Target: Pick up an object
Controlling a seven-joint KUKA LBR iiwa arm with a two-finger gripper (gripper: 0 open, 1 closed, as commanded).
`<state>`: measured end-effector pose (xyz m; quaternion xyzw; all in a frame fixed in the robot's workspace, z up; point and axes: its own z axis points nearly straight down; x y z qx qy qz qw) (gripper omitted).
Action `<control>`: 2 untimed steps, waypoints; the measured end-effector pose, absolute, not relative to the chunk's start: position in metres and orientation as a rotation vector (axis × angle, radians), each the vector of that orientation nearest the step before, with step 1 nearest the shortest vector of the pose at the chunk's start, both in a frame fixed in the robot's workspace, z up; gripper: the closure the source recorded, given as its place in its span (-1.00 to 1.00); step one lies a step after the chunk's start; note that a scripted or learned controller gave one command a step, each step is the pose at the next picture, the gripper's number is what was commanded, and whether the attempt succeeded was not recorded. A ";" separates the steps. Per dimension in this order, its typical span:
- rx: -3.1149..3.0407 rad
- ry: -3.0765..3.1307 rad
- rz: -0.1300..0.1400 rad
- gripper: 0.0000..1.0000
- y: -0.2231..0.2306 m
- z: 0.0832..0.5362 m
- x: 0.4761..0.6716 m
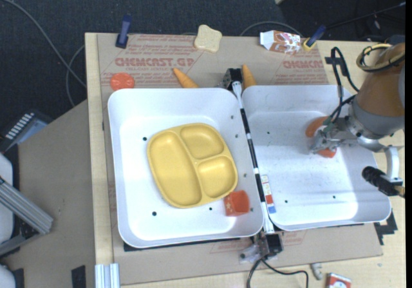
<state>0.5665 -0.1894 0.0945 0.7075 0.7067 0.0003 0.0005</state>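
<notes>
Now hand (326, 142) low in right bin (290, 209), at 3 o'clock; orange object (315, 127) touching, perhaps a second beneath; grip state unclear. Yellow tray (191, 164) in left bin (129, 151).

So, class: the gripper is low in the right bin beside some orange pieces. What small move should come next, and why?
Probably a short, slow lift. The gripper sits on an orange piece in the right bin; lifting would show whether it holds.

Yellow tray (190, 164), orange block (236, 203), white bins (129, 151).
</notes>
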 end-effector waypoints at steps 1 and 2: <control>2.222 2.225 0.000 1.00 -0.116 0.109 0.571; 2.218 2.222 0.004 1.00 -0.053 0.186 0.615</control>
